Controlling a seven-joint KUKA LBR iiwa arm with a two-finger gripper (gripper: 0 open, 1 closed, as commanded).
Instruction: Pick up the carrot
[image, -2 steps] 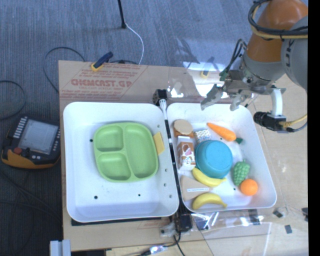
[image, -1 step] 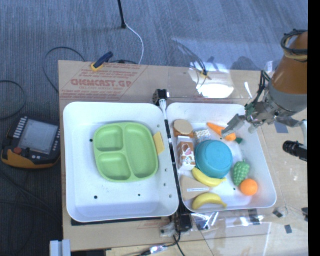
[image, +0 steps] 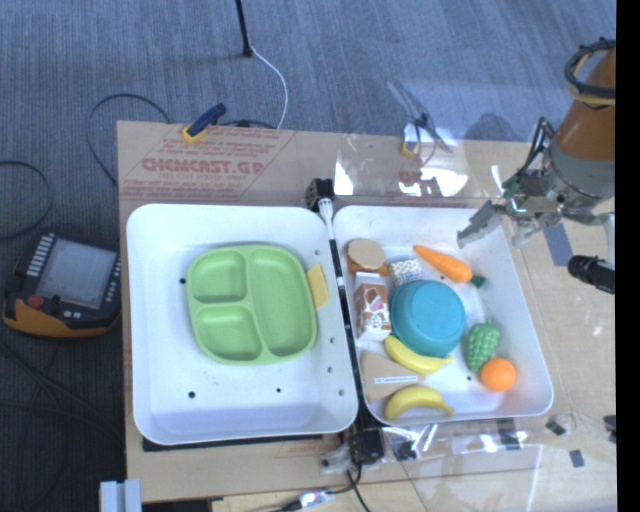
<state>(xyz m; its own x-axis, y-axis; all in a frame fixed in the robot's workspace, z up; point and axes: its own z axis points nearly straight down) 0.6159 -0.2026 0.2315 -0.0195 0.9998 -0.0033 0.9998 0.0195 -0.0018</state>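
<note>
The orange carrot (image: 443, 262) with a green tip lies in the right bin (image: 535, 330), near its back edge and just behind the blue bowl (image: 430, 315). My gripper (image: 514, 243) hangs over the bin's back right corner, up and to the right of the carrot and apart from it. Its two grey fingers (image: 477, 229) are spread wide, open, with nothing between them.
The right bin also holds two bananas (image: 415, 356), an orange (image: 497, 374), a green bumpy fruit (image: 482, 343), a round bread piece (image: 366, 254) and a small box (image: 372, 303). A green divided plate (image: 250, 302) sits in the left bin (image: 150, 330). A pendant (image: 62, 283) lies on the floor at left.
</note>
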